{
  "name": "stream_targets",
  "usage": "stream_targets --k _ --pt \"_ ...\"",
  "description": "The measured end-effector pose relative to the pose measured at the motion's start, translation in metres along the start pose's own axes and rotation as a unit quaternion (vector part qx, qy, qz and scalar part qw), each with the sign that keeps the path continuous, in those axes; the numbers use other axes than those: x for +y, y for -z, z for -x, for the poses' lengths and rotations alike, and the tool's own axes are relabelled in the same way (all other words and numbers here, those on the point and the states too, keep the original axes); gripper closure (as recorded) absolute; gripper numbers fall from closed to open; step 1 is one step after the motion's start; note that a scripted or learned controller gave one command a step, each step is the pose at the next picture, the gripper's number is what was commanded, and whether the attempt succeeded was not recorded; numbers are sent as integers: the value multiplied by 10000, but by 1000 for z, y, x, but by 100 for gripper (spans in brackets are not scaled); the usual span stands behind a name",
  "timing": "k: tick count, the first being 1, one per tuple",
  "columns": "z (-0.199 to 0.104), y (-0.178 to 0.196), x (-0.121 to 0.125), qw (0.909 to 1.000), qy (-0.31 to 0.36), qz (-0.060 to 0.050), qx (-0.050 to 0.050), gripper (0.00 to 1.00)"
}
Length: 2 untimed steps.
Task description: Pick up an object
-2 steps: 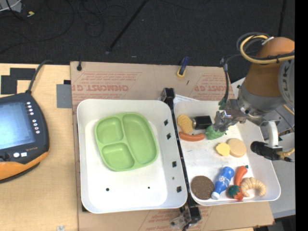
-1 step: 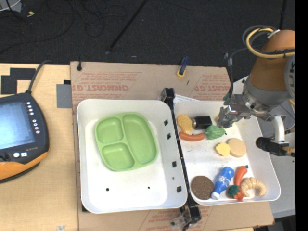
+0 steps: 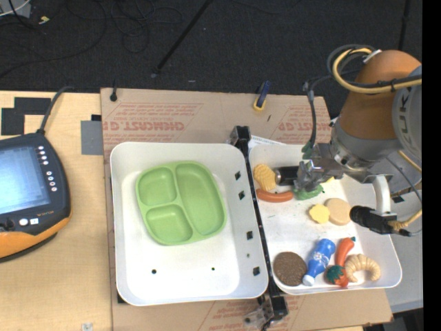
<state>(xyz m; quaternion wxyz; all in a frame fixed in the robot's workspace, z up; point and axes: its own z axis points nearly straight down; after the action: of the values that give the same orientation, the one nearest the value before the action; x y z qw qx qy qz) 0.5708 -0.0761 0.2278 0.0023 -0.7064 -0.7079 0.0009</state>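
Two white bins sit side by side on the counter (image 3: 76,267). The left bin (image 3: 131,254) holds a green divided plate (image 3: 180,203). The right bin (image 3: 386,271) holds toy food: a corn cob (image 3: 264,177), a red sausage (image 3: 274,196), a yellow piece (image 3: 319,214), a tan round (image 3: 338,211), a brown cookie (image 3: 290,267), a blue bottle (image 3: 319,257), a carrot (image 3: 344,250) and a croissant (image 3: 362,267). The claw (image 3: 308,178) hangs over the bin's upper middle, above something green (image 3: 308,193) that it mostly hides; whether it is open or closed cannot be made out.

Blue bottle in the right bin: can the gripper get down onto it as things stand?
Probably yes. The blue bottle lies uncovered near the bin's front, with nothing stacked on it. The brown cookie and the carrot crowd its sides, so finger room looks tight. The gripper hangs further back.
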Motion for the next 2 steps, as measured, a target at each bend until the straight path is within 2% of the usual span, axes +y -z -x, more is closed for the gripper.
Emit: stream_targets --k 1,2 --pt "-42 -10 -26 10000 2 -11 2 100" --pt "-89 3 -45 10000 9 -4 2 100"
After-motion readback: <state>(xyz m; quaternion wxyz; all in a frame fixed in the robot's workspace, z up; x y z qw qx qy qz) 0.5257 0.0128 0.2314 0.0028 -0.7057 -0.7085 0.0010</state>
